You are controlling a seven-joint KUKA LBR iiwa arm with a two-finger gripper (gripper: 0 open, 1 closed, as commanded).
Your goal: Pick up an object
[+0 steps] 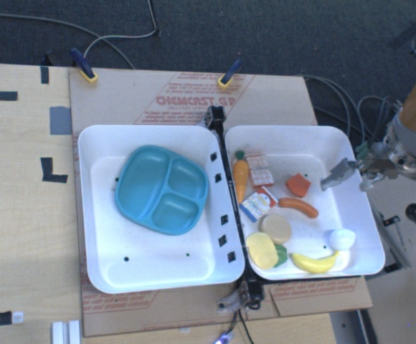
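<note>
Toys fill the right-hand shallow white bin [351, 192], which serves as the landmark for everything else. Against its left wall lies an orange plastic carrot with a green top [240, 177], and just right of the carrot sits a small red-and-white printed box [260, 170]. Below that box a blue-and-white packet [256, 206] rests tilted. Near the bin's middle sits a small orange-red block [298, 185], and just below it lies a slim orange-red sausage [298, 206]. Toward the near wall a pale tan round disc [275, 228] overlaps a yellow lemon-like piece [262, 251], with a bit of green [282, 255] showing beside it. A yellow plastic banana [313, 262] curves along the near wall, and a white egg-shaped ball [341, 239] sits in the near right corner, just above the banana's end.

At the bin's right wall, about halfway along it, the grey two-finger gripper [335, 175] hangs over the rim, one grey finger pointing inward toward the block yet apart from it. No toy lies between the fingers; how wide they stand cannot be told from this angle.

Left of this bin, touching it along a black clipped seam [222, 192], stands the second white bin [93, 213], holding a blue plastic divided plate [162, 189]. Both rest on a brown cardboard sheet [143, 99] fixed with blue-and-yellow clamps [84, 64].
</note>
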